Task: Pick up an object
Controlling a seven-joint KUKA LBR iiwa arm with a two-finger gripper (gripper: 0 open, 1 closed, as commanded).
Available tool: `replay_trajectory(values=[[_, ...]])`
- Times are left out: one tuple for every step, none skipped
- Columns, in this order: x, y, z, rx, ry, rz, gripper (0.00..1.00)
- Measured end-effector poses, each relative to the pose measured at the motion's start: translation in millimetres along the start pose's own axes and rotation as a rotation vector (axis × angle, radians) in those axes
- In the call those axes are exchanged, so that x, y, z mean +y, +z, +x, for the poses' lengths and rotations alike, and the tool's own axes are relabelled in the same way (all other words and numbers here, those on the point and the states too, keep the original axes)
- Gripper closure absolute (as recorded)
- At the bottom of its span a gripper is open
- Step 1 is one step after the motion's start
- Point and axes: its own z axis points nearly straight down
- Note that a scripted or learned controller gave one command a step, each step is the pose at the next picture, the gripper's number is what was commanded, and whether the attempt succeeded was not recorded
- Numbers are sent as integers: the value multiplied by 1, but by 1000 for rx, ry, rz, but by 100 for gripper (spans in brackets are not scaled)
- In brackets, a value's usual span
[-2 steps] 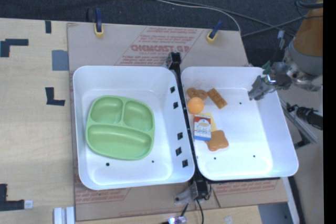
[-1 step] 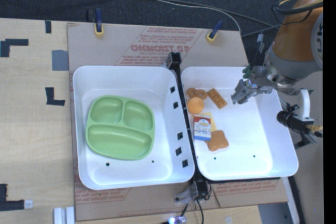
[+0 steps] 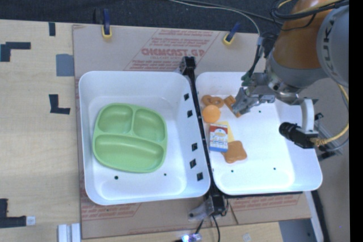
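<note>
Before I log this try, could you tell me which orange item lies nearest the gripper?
The brown-orange piece beside the gripper; the ball and bear-shaped piece lie farther.

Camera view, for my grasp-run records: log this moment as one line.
claw: over right white bin | nearest: brown toy piece | orange ball: untouched | green divided plate: left bin

White bins: two, the left bin [image 3: 91, 122] and the right bin [image 3: 295, 173], side by side
Green divided plates: one [image 3: 129, 138], in the left bin
Orange balls: one [image 3: 211, 114], in the right bin
Small printed cartons: one [image 3: 218, 138]
Tan-orange irregular pieces: three [image 3: 212, 100] [image 3: 229, 102] [image 3: 235, 152]
Yellow-tipped clamps: two [image 3: 106, 29] [image 3: 229, 38]
</note>
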Motion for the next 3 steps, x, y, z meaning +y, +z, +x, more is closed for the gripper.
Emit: replay_trajectory(values=[[3, -2, 48, -1, 0, -1, 100], [-6, -2, 101, 0, 0, 1, 100], [-10, 0, 161, -1, -1, 1, 100]])
